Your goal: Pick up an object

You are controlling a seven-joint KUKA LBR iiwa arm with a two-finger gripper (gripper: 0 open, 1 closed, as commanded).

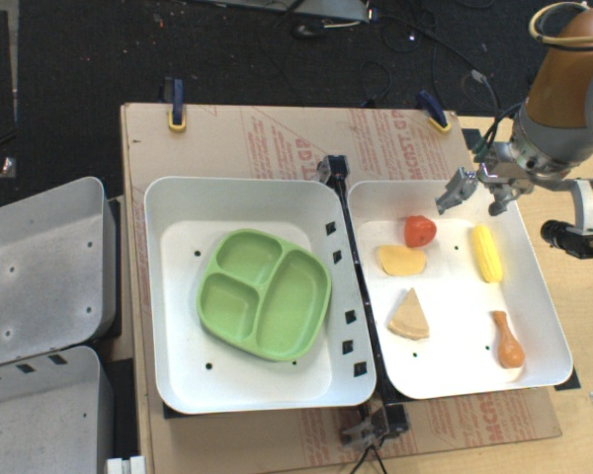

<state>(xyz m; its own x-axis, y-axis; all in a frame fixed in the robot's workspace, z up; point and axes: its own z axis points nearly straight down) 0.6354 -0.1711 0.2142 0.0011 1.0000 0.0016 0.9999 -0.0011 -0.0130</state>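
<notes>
The hand (477, 195) hung spread and empty over the right bin's (546, 309) far edge; nothing was lifted yet; the red piece (420, 230) lay just below-left of it, untouched.

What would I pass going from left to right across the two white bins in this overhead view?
Green divided plate → yellow flat piece → yellow corn cob → orange drumstick-like toy. The red tomato and tan wedge overlap the flat piece sideways, so I leave them out.
</notes>
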